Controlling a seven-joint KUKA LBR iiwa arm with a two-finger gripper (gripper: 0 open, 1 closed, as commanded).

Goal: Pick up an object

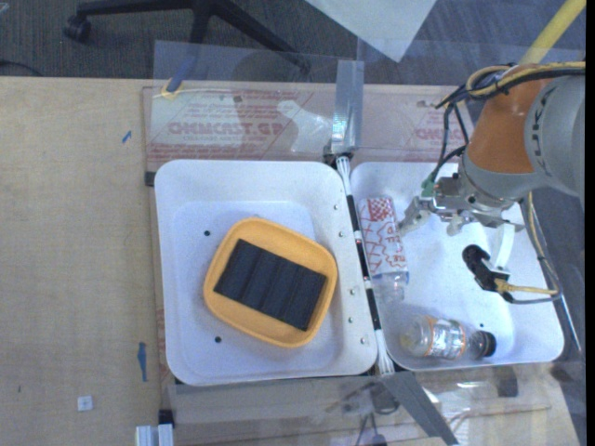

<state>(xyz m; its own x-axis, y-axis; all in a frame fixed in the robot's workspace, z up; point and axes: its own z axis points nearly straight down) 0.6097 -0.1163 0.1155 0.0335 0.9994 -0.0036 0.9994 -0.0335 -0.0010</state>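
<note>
Over the right white bin [548, 337], end effector [457, 214] grip unclear, maybe empty; should descend squarely onto red-patterned plastic bottle [383, 244].

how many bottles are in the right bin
2: a red-and-white labelled bottle along the bin's left wall, and a clear bottle near its front edge. The arm may hide more.
</note>
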